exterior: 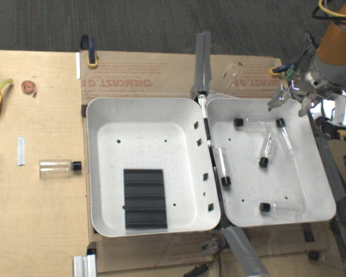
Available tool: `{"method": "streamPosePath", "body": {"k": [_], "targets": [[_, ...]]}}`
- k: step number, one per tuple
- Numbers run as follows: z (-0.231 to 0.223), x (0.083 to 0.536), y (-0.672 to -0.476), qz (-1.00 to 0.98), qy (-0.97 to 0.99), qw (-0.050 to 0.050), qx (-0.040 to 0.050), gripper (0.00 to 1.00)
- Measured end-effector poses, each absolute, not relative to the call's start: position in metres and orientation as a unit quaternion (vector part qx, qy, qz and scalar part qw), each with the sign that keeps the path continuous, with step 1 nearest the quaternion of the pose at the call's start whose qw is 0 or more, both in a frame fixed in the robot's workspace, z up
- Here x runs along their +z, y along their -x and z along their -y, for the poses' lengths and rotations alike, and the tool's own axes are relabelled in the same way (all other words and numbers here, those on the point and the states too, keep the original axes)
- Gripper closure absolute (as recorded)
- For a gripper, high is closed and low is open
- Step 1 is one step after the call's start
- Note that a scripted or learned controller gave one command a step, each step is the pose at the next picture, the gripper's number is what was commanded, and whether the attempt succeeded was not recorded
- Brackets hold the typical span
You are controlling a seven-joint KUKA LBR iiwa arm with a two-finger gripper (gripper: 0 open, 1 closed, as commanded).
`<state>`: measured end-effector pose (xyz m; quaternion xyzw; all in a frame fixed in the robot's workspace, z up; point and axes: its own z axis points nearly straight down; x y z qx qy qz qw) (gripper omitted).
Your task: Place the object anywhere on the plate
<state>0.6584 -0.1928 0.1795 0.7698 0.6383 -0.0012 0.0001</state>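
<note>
Five clear vials [267,148] with black caps in right bin [317,172], scattered: one near top left corner, two crossing mid-bin, one along left wall, one at bottom. Dark ribbed plate [144,198] flat in left bin [104,154], well apart from vials. End effector [291,97] up at right bin's far right corner, nothing visibly held; open or closed, cannot tell. Likely light, rigid, slick, round, prone to roll; probably breakable if glass. Best taken across mid-body, square to long axis. Transparent bodies hard to see against white. Extra bottle [59,166] on tabletop [40,224], left.
</note>
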Motion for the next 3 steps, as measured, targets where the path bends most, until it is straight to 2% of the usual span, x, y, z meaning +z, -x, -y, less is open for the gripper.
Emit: {"method": "streamPosePath", "body": {"k": [1,2,3], "targets": [[0.216,0.227,-0.659,-0.638,-0.77,0.001,-0.0006,0.0],[0.214,0.256,-0.659,-0.68,-0.733,0.001,-0.0007,0.0],[0.217,0.362,-0.624,-0.655,-0.756,0.0,-0.001,0.0]]}}
